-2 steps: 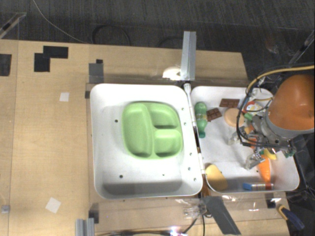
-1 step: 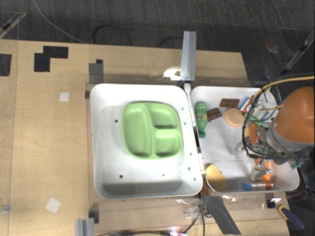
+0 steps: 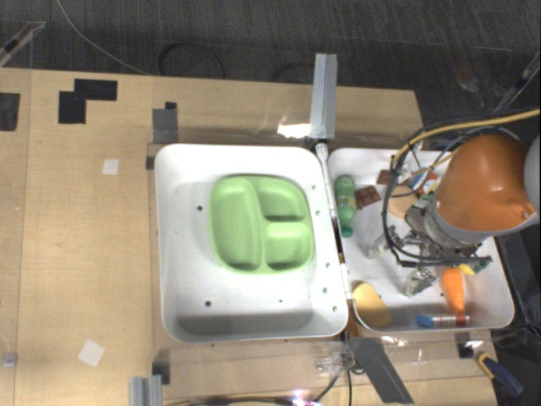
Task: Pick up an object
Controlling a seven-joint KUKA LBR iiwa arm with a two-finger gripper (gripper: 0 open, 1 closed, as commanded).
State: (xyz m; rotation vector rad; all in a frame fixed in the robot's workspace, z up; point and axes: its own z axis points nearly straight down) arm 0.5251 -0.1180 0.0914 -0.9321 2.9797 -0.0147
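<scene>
Several small items sit in the right bin, and I'd go for the orange carrot just beside the gripper, prob light, hard, slick plastic, grab mid-body; can't tell jaws' state.

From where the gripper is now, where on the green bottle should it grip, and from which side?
Grip the green bottle across its middle, coming straight down from above. It seems to lie flat along the right bin's left wall, long axis pointing up and down the view, so the fingers should close across its narrow width. The wall sits close on one side, leaving little room; the brown block lies just right.
</scene>
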